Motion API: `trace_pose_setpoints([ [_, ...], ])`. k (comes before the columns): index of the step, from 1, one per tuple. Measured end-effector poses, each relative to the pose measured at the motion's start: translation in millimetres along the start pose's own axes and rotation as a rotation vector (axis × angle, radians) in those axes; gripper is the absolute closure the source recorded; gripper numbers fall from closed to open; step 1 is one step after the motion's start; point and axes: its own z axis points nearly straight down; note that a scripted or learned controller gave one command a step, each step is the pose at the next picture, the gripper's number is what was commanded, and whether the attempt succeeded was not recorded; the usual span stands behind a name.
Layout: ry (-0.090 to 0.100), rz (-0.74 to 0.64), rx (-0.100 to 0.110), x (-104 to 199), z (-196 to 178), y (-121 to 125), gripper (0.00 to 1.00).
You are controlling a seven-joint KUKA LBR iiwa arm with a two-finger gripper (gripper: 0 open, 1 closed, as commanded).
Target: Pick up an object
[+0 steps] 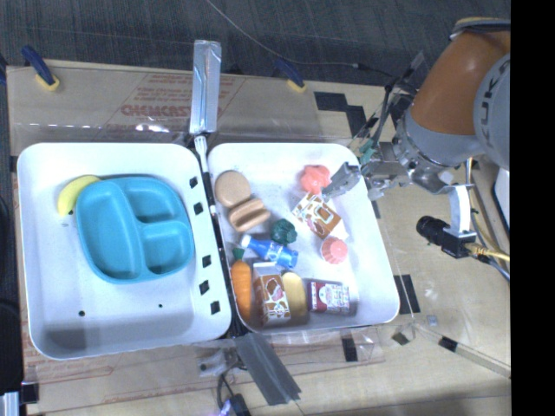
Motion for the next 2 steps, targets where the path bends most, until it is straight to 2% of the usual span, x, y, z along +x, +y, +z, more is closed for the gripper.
trace_pose_setpoints([
  [1,0.003,-0.121,0.007,59.4,104.5,-36.7,0.0],
  [2,-0.008,-0.337,-0.01,73.2,169.7,-39.8,0.0],
])
